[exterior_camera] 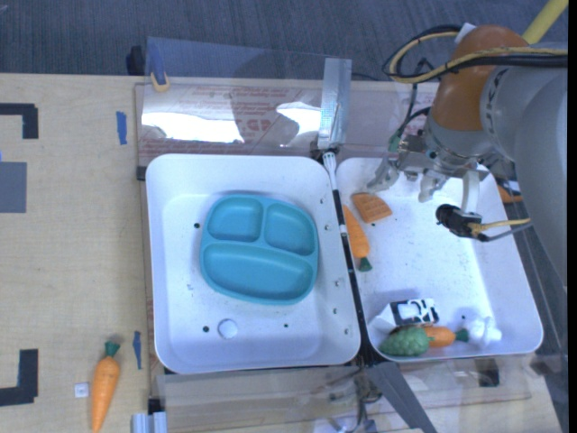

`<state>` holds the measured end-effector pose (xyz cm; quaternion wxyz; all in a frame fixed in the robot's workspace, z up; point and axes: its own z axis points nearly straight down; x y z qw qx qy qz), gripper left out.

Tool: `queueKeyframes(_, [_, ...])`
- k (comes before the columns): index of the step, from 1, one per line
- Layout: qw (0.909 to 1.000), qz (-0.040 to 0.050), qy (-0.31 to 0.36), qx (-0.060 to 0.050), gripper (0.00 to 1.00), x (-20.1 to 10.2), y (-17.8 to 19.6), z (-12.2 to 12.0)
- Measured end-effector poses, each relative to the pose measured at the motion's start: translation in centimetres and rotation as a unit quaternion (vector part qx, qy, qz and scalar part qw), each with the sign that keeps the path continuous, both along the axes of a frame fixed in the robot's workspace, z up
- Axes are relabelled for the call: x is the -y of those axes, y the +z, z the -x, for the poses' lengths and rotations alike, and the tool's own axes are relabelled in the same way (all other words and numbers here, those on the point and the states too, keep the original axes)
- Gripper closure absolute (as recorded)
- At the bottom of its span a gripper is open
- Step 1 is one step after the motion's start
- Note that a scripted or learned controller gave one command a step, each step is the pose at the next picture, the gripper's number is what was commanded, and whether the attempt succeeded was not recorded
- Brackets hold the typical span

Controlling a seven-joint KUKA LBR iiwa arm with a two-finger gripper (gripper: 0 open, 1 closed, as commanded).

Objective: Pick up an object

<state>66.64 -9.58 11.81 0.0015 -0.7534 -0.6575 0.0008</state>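
My gripper [406, 180] hangs over the back of the right bin [505, 278], open, with nothing between its fingers. Just in front and to its left lies a flat orange piece [370, 207]. A carrot [356, 237] lies along that bin's left wall. At the bin's front sit a black-and-white object [415, 311], a green leafy toy [406, 341], a small carrot [440, 336] and a white object [482, 330].
The left bin [171, 332] holds a blue divided plate [260, 248]. Another carrot [105, 382] lies on the bench at the front left, outside the bins. A clear panel and a metal post [334, 97] stand behind the bins. Cables [424, 48] loop above the wrist.
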Motion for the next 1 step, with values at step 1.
queueKeyframes(1, [0.9964, 0.0017, -0.085, 0.008, 0.00, 3.30, 19.23, -0.18])
